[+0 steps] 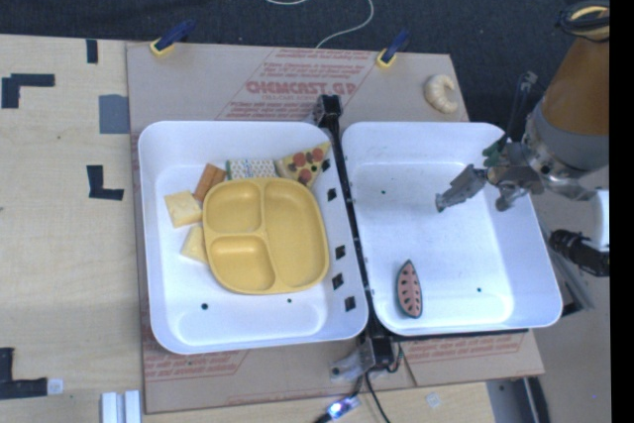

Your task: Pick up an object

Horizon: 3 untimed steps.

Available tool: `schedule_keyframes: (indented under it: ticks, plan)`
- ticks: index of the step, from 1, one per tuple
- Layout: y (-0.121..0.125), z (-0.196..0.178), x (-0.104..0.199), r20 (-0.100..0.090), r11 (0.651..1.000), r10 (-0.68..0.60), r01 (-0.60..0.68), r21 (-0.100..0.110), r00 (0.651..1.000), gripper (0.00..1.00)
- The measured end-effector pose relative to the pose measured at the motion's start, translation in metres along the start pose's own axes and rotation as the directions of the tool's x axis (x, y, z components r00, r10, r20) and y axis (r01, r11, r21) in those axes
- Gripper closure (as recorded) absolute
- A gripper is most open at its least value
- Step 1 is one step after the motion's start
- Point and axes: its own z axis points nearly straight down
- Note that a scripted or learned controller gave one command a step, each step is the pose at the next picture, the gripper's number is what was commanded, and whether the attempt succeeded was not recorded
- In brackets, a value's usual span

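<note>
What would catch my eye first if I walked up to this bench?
Likely the yellow divided plate, lying in the left bin over some flat toy food pieces. Next, the watermelon slice toy near the right bin's front edge, and the gripper over that bin's far right part.

Red print runs across the brown cardboard sheet (pixel 297 84) lying under the two white bins, on the strip of board showing beyond their far rims. Largest line reads roughly "CHEMCAST G.P", letters slanted in the camera view; last characters uncertain. Smaller red lines sit above and below it, too fine to make out. More red print on the same cardboard along the near edge, below the left bin (pixel 188 364) and below the right bin (pixel 466 348), also illegible. Black L-shaped and bar marks on the wooden bench top (pixel 59 134) at left are plain shapes, not letters.
</note>
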Motion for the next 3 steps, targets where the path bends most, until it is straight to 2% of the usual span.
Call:
schedule_keyframes:
  ticks: [1,3]
  plan:
    - [0.001,0.051,-0.009,0.000,1.000,0.001,-0.001,0.004,1.000,0.00]
    - [-0.007,0.141,-0.002,-0.001,1.000,0.000,0.000,0.007,1.000,0.00]
